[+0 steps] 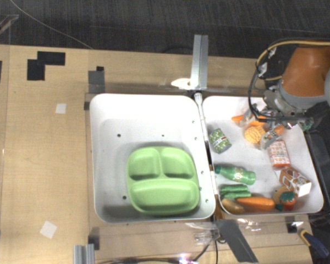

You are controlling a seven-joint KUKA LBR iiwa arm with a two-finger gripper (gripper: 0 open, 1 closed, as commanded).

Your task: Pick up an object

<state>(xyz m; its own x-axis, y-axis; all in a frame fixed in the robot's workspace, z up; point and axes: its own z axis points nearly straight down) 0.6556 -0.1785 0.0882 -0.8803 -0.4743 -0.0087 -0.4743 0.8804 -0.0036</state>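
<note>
Approach seems to be the step in hand: the gripper [275, 126] hangs low at the far right corner of the right bin [314, 172], just over an orange toy [254, 132] and touching or nearly touching it. Whether the jaws stand apart I cannot tell. Next, I judge, they must close squarely on that toy before lifting.

Overhead, slanted, seemingly mid-distance.

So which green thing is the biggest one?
The green divided plate in the left bin. It is far bigger than the green bottle and small green can in the right bin.
</note>
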